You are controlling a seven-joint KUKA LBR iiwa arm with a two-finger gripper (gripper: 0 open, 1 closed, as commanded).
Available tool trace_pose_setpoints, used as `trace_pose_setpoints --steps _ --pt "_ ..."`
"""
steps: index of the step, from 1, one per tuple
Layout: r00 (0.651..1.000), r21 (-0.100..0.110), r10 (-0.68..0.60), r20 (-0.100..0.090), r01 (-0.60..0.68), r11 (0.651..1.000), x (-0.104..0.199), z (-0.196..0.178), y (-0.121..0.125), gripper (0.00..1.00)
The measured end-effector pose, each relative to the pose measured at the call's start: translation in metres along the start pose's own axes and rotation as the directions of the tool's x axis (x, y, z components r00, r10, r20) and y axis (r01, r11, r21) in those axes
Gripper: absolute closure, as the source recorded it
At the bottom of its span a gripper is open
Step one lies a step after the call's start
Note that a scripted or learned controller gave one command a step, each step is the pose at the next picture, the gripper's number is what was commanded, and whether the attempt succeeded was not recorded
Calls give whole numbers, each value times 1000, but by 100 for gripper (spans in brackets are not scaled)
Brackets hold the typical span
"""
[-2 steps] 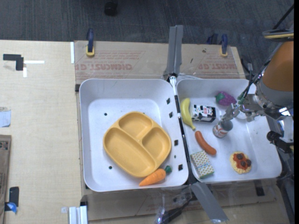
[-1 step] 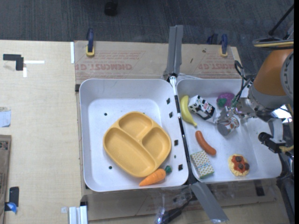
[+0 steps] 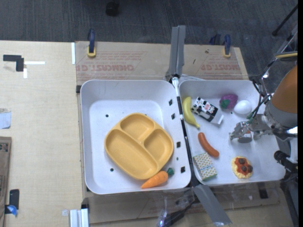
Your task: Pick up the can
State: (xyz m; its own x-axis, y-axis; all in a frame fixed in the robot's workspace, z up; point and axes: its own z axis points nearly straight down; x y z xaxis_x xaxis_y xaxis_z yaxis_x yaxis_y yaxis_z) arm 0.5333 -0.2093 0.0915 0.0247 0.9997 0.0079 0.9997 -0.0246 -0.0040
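**Figure: Gripper low in the right bin, short of the likeliest can**

Nearest the camera in the right bin point(image 3: 265, 178), a green-and-white box point(image 3: 205, 167) and a toy pizza point(image 3: 242, 167) lay by the front wall. A sausage point(image 3: 208, 144) lay just behind them. The gripper point(image 3: 242, 134) sat low over bare floor behind the pizza, and whether it was open or closed could not be told. Nothing was visibly held.

No item read plainly as a can. The best candidate was the black-and-white patterned container point(image 3: 207, 110), taken here as the can. It lay on its side in the middle of the bin towards the back, well apart from the gripper. A banana point(image 3: 189, 111) lay just beside it on the left. A white egg point(image 3: 243, 108) and a purple fruit point(image 3: 229, 100) lay near it on the right.

Its long axis ran diagonally, from far-left to near-right. The pale end pointed near-right, roughly towards the gripper.

The step in hand was judged to be the approach. To do it well, the arm would need to travel leftwards and towards the back of the bin. The wrist should turn so that the closing line crosses the container's long axis. The descent should be centred on its middle, keeping the banana outside the grasp.
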Motion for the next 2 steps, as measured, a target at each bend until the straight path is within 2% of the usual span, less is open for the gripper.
trace_pose_setpoints --steps 1,2 --pt "1000 -1 4 4 -4 1000 -2 -9 0 100" --pt "949 -4 317 9 -317 949 44 -119 3 100"
